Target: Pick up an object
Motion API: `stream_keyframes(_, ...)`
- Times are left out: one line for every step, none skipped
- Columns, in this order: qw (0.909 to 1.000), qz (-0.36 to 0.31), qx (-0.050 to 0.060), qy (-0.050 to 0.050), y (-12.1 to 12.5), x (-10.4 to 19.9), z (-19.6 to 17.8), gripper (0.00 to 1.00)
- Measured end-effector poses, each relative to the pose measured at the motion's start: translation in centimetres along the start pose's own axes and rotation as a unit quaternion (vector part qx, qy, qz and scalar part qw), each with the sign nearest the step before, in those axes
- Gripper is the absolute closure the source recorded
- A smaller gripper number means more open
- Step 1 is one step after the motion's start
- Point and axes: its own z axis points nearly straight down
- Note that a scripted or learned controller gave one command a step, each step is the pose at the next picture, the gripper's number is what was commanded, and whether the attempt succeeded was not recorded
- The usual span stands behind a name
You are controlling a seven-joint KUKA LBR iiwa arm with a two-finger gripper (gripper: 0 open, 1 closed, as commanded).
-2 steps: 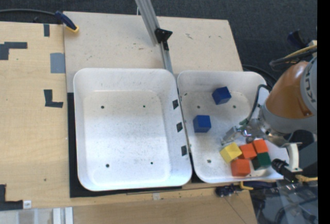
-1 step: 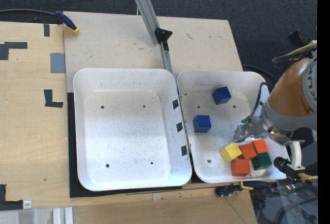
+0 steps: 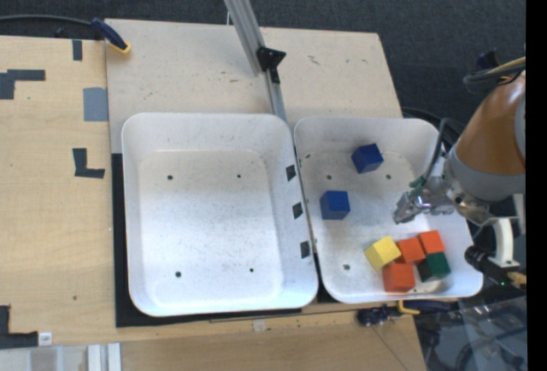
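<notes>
1. As the task names no single object, the candidates are the loose blocks in the right bin (image 3: 342, 132): a cluster at its near right corner made of a yellow block (image 3: 383, 252), two orange blocks (image 3: 420, 245) (image 3: 398, 277) and a dark green block (image 3: 436, 266), packed so they touch one another.
2. Two blue blocks stand apart from that cluster: one (image 3: 335, 204) near the bin's middle, the other (image 3: 367, 158) towards its far side. Judged easier picks, since each has open floor around it.
3. Gripper (image 3: 412, 209): low over the right bin, just beyond the orange block at the cluster's far edge, nothing visible between its fingers. Whether they are spread or closed cannot be told; the metal parts blur together.
4. Arm: grey, with an orange band (image 3: 502, 123), entering from the right over the bin's rim.
5. Left bin (image 3: 137, 138): white, shallow, alongside the right one, likely the drop side.
6. Bench (image 3: 51, 121): pale wood, with grey tape marks; a slanted metal rail (image 3: 239, 2) crosses above the bins.
</notes>
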Motion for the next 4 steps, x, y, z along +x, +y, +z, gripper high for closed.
stream_keyframes(1.0,0.0,-0.001,-0.001,0.8,0.0,-6.1,1.0)
stream_keyframes(1.0,0.0,-0.001,-0.001,1.0,0.0,-11.2,1.0)
stream_keyframes(1.0,-0.002,0.002,0.001,1.3,5.4,-9.8,1.0)
stream_keyframes(1.0,-0.003,0.002,0.002,1.1,10.8,-10.4,1.0)
